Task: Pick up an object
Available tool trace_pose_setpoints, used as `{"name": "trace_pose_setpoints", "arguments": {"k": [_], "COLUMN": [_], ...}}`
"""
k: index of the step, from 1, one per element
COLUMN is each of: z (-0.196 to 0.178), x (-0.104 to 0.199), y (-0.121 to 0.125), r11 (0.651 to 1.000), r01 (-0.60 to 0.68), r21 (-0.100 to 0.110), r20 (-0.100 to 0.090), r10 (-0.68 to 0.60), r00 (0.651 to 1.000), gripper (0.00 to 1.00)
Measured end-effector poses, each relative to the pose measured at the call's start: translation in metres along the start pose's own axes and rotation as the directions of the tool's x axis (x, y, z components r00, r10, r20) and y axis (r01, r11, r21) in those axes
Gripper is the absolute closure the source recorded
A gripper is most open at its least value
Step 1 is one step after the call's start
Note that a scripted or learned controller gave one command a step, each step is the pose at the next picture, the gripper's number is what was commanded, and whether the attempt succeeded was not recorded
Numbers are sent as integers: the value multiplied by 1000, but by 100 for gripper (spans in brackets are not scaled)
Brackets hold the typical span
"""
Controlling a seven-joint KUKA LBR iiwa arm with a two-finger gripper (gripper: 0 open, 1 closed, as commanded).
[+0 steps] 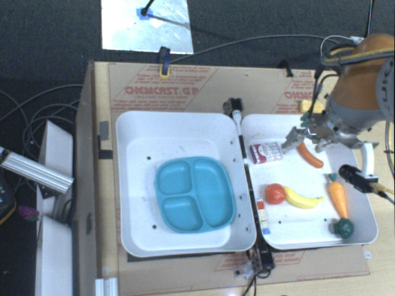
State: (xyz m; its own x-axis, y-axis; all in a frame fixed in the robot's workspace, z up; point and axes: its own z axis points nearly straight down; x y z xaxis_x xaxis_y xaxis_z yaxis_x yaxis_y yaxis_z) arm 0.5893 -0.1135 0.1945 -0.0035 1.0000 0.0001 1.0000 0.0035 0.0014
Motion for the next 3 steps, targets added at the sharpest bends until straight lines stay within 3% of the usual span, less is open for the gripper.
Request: {"name": "trace_pose_setpoints", "arguments": {"k": [1,2,3], "z": [-10,110,98], "x": [-76,-93,-93], "y": [33,46,47], "r11": [1000,1000,1000], "r01": [-3,-2,-1], "r21": [-1,0,-5], "r20": [3,1,2], "r10": [3,2,1], "r00": [1000,1000,1000], "gripper": [0,0,100]}}
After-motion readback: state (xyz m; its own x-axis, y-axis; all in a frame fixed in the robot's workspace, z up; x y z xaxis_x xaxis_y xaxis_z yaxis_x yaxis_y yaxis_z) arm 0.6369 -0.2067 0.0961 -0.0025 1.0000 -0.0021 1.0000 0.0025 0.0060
